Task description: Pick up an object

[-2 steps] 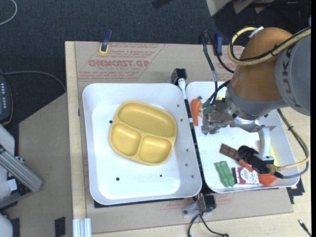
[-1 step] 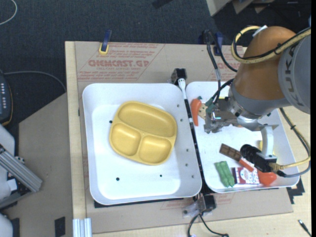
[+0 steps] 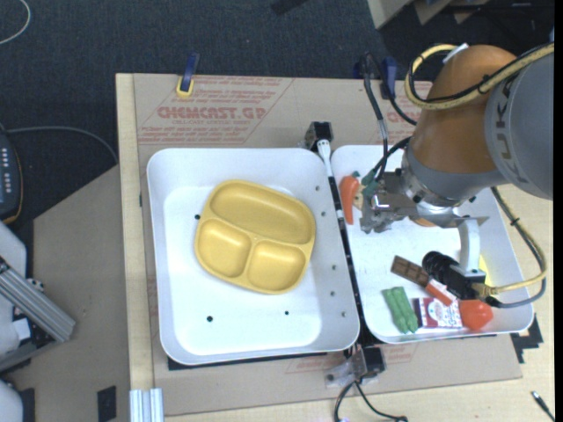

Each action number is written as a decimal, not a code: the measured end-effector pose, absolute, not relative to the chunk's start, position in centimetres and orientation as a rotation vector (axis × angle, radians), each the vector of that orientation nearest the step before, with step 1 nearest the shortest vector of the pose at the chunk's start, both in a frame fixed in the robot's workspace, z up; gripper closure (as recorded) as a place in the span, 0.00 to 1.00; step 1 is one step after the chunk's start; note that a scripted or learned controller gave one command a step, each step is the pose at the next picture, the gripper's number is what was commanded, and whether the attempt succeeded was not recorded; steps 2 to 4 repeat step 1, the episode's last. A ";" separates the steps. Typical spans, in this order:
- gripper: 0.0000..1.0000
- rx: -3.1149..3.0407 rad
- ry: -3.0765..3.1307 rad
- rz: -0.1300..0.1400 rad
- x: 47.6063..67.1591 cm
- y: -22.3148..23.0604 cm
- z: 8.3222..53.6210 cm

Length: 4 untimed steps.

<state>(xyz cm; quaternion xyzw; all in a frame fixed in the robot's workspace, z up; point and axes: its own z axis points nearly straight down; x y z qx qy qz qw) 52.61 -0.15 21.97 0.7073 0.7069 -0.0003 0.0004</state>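
- Dark blue-grey carpet (image 3: 88, 25) surrounds the bench, whose top is a pale board (image 3: 220, 104) printed with red lettering along its far edge.
- Two white bins sit side by side on the board, touching along their inner walls.
- The left bin (image 3: 163, 262) holds a yellow divided plate (image 3: 255, 236) with three compartments. It lies tilted near the bin's middle, a little toward the far edge.
- The grey arm (image 3: 466, 121) with its orange band reaches over the far right corner of the right bin (image 3: 374, 258).
- The gripper (image 3: 378, 218) hangs low near that bin's left wall, toward the far edge. I cannot tell whether it is open or closed, and nothing is seen held in it.
- An orange carrot toy (image 3: 350, 199) with a green top lies just beside the gripper, along the left wall.
- A brown bar (image 3: 409, 271) lies near the bin's middle.
- Along the near edge lie a green piece (image 3: 400, 309), a red and white packet (image 3: 440, 313) and a red-orange round piece (image 3: 478, 313), close together.
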 end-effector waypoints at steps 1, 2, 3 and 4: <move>1.00 2.222 2.224 -0.002 51.8 0.8 21.6; 1.00 2.222 2.224 -0.002 51.8 0.8 21.6; 1.00 2.222 2.224 -0.002 51.8 0.8 21.6; 1.00 2.222 2.224 -0.002 51.8 0.8 21.6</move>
